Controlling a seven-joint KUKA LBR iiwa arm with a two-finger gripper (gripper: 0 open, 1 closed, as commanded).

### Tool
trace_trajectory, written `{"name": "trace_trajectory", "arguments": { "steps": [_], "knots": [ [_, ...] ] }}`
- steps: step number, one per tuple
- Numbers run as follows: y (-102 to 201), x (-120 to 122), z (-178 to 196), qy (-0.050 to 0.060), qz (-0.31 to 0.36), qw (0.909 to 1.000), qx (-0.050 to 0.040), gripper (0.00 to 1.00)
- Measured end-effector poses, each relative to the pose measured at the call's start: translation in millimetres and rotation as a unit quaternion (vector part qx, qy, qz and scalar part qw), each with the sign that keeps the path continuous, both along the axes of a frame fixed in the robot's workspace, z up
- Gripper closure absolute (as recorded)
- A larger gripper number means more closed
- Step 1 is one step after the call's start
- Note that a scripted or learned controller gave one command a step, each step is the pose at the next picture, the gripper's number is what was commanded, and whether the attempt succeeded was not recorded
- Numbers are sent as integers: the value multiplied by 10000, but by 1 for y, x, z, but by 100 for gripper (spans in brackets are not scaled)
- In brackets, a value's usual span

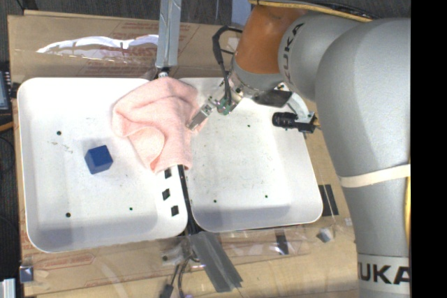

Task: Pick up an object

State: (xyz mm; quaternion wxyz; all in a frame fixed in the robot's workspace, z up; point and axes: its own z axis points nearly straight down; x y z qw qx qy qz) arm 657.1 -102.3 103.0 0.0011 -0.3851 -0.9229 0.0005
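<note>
A pink cloth (155, 121) lies crumpled over the divider between the two bins, mostly in the left bin's far right corner. A small blue cube (99, 158) sits on the left bin's floor, apart from the cloth. My gripper (201, 116) hangs low at the cloth's right edge, over the far left of the right bin (279, 202). Its tip touches or nearly touches the cloth's edge. The orange band (260, 38) and grey wrist cover the right bin's far side.
The left bin (42, 220) holds the cube and most of the cloth. A grey upright bar (168, 31) stands behind the bins, just above the cloth. The big grey arm body (363, 136) overhangs the right bin's right rim.
</note>
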Motion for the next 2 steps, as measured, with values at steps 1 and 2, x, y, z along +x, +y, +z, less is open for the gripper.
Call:
{"name": "trace_trajectory", "arguments": {
  "steps": [1, 2],
  "knots": [
    [0, 0, 0, 0, -2, 10000, -1, 0],
    [0, 0, 0, 0, -2, 10000, -1, 0]
  ]
}}
